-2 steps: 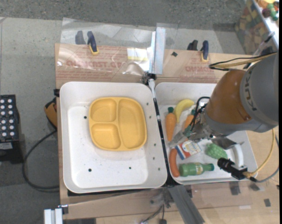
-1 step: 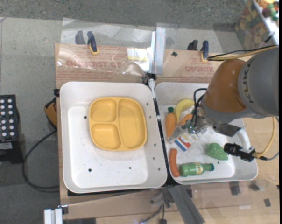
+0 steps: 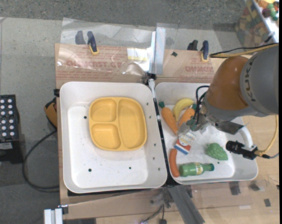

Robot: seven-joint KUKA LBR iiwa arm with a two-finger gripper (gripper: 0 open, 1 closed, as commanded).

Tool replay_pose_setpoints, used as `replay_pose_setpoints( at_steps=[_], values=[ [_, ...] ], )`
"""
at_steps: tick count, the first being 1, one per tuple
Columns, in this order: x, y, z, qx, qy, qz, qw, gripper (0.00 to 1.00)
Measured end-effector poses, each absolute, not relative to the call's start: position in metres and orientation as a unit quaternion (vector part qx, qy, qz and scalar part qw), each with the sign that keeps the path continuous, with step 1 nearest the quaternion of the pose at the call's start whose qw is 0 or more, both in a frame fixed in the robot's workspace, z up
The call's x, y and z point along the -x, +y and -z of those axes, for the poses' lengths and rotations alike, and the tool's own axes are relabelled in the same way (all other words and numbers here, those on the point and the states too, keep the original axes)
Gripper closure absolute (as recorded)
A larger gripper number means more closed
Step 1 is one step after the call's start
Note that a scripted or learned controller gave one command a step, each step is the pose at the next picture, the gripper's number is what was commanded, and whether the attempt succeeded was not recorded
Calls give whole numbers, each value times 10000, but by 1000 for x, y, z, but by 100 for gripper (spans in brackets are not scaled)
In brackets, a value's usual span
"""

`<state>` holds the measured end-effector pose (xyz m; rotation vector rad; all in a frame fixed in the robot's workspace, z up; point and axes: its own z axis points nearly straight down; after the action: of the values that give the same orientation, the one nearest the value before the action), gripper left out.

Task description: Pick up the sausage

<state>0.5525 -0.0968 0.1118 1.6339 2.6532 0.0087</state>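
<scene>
Sausage (image 3: 173, 162) lies in the right bin (image 3: 246, 174), at its front left corner, and nothing holds it.

The sausage is orange-red and lies just left of a green bottle (image 3: 196, 169), which is on its side. The gripper (image 3: 195, 123) is over the middle of the same bin, apart from the sausage, close to a carrot (image 3: 168, 119), a banana (image 3: 182, 106) and a small white packet (image 3: 182, 146). I cannot tell how its jaws stand. A green leafy piece (image 3: 216, 151) lies to the right. The left bin (image 3: 75, 171) holds a yellow divided plate (image 3: 117, 123).
</scene>
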Motion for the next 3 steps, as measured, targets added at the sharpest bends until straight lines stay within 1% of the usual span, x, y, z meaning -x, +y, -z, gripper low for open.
replay_pose_setpoints(
  at_steps=[1,2,3],
  values=[
    [-552,-97,-112,-5242,8515,-28,125,0],
    [-616,-93,-92,-5382,8428,4,4,0],
    [-616,-94,-102,-5389,8424,3,2,100]
  ],
)
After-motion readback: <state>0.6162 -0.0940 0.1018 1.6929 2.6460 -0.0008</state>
